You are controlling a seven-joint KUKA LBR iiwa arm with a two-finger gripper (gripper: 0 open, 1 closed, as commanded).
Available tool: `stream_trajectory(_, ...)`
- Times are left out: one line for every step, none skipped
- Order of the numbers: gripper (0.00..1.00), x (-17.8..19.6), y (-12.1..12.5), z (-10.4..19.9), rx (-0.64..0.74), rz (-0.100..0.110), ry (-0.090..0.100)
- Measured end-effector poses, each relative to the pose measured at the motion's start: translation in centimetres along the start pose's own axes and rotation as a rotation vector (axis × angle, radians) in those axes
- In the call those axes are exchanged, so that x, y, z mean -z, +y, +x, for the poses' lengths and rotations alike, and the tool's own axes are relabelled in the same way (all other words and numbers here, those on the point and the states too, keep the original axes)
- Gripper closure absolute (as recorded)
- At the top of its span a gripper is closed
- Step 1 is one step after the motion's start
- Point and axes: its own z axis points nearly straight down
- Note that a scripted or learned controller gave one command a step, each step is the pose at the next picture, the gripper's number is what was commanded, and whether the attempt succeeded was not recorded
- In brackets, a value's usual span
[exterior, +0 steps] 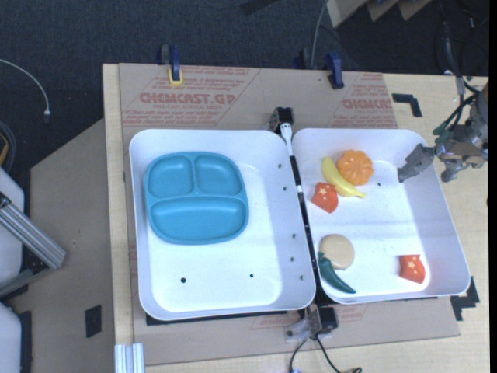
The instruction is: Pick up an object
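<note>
The right bin [435,231] holds several toy foods: an orange [356,165], a yellow banana [338,179] leaning against it, a red piece [325,198], a beige round piece [337,249], a dark green pepper [335,275] and a second red piece [412,267] near the front right corner. My gripper [432,167] hovers over the bin's back right edge, right of the orange. Its fingers [411,165] are spread open with nothing between them.
The left bin [268,278] holds a blue divided plate [197,196]. A black divider strip [297,193] runs between the two bins. Clamps [175,66] sit at the bench's far edge.
</note>
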Motion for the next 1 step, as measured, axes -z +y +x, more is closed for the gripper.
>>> stream_trajectory(0.0,0.65,0.23,0.05,0.004,-0.012,-0.003)
